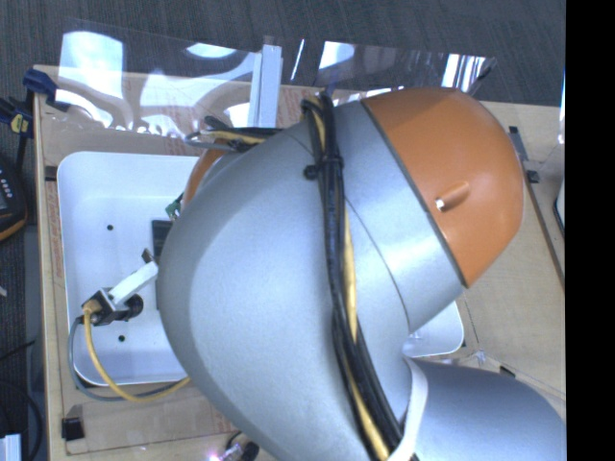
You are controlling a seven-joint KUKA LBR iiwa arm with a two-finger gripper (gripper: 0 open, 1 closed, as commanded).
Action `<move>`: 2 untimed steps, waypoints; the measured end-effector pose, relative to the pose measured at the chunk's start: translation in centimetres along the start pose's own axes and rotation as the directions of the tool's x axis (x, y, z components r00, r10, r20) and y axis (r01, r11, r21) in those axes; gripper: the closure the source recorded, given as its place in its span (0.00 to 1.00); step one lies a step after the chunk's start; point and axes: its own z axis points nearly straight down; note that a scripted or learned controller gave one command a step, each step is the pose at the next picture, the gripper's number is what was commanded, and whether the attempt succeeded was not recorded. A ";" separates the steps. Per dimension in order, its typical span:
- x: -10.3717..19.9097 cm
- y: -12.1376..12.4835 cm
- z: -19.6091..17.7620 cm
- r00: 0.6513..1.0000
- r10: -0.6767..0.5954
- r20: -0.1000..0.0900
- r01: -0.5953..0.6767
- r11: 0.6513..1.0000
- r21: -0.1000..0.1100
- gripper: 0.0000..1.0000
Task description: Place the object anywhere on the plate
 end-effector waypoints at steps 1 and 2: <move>4.6 -2.3 -2.2 0.991 -0.131 -0.001 0.131 0.991 -0.002 1.00; 4.4 1.2 -15.0 0.987 -0.162 -0.006 0.162 0.987 -0.003 1.00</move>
